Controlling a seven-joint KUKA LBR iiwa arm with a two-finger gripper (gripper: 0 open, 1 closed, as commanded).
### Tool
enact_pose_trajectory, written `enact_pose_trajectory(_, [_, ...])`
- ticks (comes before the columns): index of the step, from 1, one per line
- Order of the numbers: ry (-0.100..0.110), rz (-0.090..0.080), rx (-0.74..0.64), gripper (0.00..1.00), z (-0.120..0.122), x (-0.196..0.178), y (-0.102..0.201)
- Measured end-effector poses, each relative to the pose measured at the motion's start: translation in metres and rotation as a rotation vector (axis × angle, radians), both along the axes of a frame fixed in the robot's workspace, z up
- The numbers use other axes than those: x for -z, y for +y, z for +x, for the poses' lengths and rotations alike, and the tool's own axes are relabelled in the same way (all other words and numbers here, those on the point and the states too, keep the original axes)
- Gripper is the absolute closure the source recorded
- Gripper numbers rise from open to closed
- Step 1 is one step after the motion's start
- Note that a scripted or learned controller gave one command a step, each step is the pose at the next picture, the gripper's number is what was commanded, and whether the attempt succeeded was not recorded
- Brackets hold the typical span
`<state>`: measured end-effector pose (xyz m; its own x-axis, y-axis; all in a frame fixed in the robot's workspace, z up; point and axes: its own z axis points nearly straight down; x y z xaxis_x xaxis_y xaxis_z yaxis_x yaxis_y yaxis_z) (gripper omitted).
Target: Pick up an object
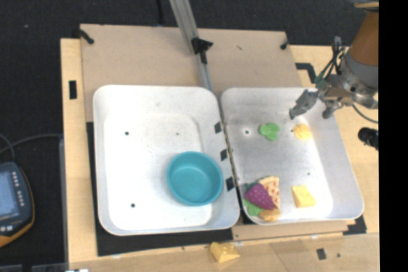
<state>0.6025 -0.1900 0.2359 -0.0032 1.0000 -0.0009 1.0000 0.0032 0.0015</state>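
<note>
My gripper [314, 107] hangs over the far right part of the right bin [331, 156], open, with nothing between its fingers. Just below it lies a small yellow piece [302, 132]. A green piece [269, 131] lies to the left of that, near the bin's middle. At the bin's near edge sit a purple grape bunch [257, 195], a pizza slice [271, 187] and a yellow cheese block [303, 196].
The left bin [127, 118] holds a teal bowl [194, 178]. A slanted metal pole [182, 9] runs down to the gap between the bins. A yellow wedge [224, 252] lies on the bench in front of the bins. A handheld pendant [13, 197] sits at far left.
</note>
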Motion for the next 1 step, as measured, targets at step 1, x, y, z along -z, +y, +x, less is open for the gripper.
enact_pose_trajectory(1, [0.0, 0.0, -0.001, 0.0, 0.0, 0.0, 0.0])
